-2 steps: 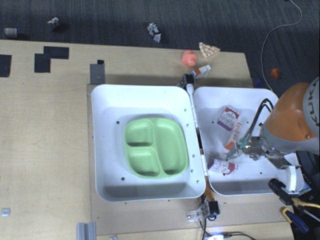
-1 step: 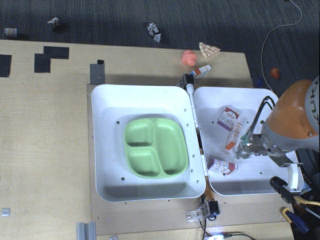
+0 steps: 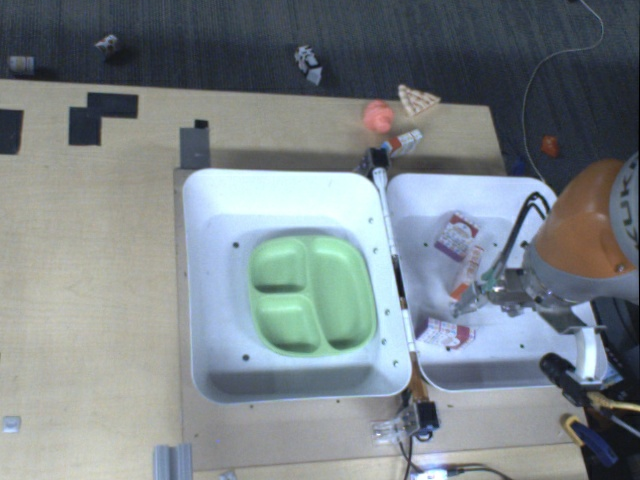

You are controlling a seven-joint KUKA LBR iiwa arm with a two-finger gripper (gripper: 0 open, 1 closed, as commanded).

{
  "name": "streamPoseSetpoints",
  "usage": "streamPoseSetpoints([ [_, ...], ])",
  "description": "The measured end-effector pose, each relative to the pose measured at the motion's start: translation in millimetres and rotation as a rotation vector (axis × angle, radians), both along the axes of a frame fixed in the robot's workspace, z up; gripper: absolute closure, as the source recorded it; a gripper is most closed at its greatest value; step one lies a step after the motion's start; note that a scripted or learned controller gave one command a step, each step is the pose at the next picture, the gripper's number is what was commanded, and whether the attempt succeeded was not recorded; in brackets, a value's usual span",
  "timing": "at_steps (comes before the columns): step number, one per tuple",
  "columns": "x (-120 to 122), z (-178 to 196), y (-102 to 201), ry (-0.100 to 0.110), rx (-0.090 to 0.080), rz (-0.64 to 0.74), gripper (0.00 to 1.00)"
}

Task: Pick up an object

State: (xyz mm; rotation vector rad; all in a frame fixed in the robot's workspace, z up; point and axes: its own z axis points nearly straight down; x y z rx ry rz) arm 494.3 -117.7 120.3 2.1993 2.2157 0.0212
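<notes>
My gripper [image 3: 478, 296] hangs low inside the right bin [image 3: 520, 368], near its middle. A small orange stick-like object [image 3: 461, 289] lies just left of the gripper tip, touching or nearly touching it. A red and white packet [image 3: 457, 237] lies farther back in this bin. Another red and white wrapper [image 3: 443, 333] rests near the bin's front left. The grey arm with its orange band [image 3: 585, 233] covers the bin's right side.
The left bin [image 3: 215, 268] holds a green divided plate [image 3: 308, 293]. Behind the bins on the bench lie a pink ball [image 3: 378, 117], a wedge-shaped toy [image 3: 418, 99] and a small tube [image 3: 403, 144]. Cables and clips sit at the front right.
</notes>
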Motion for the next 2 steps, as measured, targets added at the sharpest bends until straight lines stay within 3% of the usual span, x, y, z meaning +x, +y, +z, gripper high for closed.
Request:
streamPoseSetpoints([
  [1,-5.8,-33.4,24.6,0.015,0.001,-0.006,0.00],
  [2,-3.4,-22.0,25.1,0.009,0.001,-0.003,1.00],
])
